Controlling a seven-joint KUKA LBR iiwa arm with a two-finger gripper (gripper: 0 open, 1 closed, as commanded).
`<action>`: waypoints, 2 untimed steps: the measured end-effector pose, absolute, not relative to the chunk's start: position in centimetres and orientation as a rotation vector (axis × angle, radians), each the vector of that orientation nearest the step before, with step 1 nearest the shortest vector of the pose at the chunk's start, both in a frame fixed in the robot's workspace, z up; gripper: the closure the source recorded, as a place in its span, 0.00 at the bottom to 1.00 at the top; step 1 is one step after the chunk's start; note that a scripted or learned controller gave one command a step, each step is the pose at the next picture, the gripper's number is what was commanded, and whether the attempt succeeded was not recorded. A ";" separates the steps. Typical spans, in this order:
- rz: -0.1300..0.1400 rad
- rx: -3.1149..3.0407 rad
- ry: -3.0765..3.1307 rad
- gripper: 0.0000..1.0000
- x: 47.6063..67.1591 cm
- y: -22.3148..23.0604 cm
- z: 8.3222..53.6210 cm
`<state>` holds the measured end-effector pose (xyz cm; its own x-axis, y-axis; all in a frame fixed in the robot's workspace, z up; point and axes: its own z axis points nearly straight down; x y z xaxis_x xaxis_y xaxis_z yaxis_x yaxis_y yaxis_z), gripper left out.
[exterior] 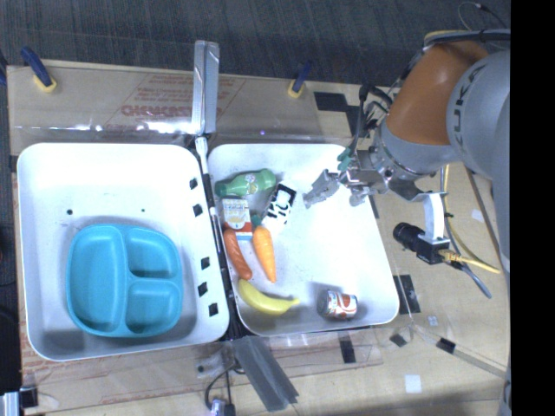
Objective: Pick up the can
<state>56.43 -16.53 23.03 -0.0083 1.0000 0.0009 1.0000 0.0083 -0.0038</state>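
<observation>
The can (338, 304) is small, red and silver, and lies on its side near the front right corner of the right bin (364, 250). My gripper (336, 191) hangs over the right bin's back right part, well behind the can and apart from it. Its two fingers are spread, with nothing between them.
Along the right bin's left side lie a green packet (246, 184), a small carton (235, 212), two carrots (263, 251), a banana (264, 298) and a black-and-white item (279, 204). The left bin (52, 180) holds a blue divided tray (124, 278).
</observation>
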 end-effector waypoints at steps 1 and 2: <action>0.004 -2.152 -2.284 0.00 48.9 -18.3 17.4; 0.002 -2.120 -2.314 0.00 47.6 -21.1 9.1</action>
<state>47.60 -21.05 9.10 -0.0873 0.9962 0.0011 0.9962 0.0873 -0.0029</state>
